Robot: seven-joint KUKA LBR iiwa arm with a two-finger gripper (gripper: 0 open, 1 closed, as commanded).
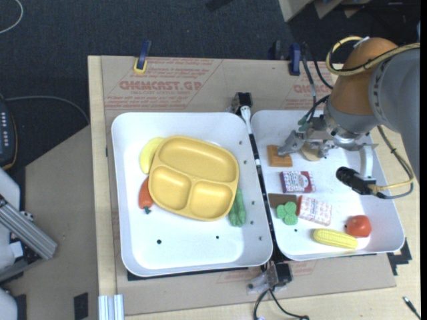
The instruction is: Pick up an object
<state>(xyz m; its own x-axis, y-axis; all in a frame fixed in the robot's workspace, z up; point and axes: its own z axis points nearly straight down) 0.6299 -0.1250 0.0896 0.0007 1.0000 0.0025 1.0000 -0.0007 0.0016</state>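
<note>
Dark carpet surrounds your bench; two white bins sit side by side. Your target, a small tan block [279,156], flat and roughly square, lies at the top left of the right bin [393,235]. The gripper [297,143] hangs just above and beside its upper right corner; you cannot tell its opening from here. Its long axis is unclear at this size

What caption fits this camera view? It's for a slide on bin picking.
Gripper poised in the right bin near a brown block; yellow tray fills the left bin.
</note>
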